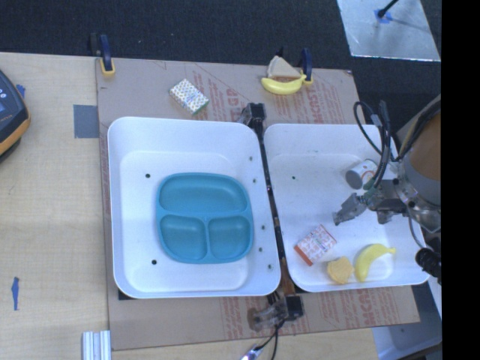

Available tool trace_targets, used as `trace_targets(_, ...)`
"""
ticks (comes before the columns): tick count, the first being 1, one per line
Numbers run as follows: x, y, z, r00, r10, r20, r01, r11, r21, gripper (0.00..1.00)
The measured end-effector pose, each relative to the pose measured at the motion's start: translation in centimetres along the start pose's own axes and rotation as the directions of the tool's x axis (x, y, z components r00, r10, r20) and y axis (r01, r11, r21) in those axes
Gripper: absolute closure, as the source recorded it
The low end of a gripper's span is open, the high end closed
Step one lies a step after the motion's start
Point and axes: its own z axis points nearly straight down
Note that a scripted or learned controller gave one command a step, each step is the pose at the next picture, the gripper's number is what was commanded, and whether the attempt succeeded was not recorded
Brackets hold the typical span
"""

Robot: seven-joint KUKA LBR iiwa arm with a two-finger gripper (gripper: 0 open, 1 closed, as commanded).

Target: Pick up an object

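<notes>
Seemingly mid-approach, the gripper point(352, 210) hangs over the right bin point(315, 145), jaws parted, empty. Next: descend squarely onto the red-and-white packet point(316, 244).

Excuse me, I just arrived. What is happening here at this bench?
A grey robot arm reaches into the right white bin, its gripper low over the floor, gripping nothing. Nearby lie a red-and-white packet, an orange lump, a yellow toy banana and a small grey cylinder. The left white bin holds a blue divided plate.
</notes>
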Motion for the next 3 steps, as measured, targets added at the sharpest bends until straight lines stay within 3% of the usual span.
trace_targets(1,-3.6,9.3,8.9,1.000,-0.002,0.001,0.002,1.000,0.001,0.00)
trace_targets(2,-9.0,15.1,10.9,1.000,0.001,0.001,-0.001,1.000,-0.002,0.00)
trace_targets(3,-7.0,18.1,12.4,1.000,0.000,0.000,0.000,1.000,-0.003,0.00)
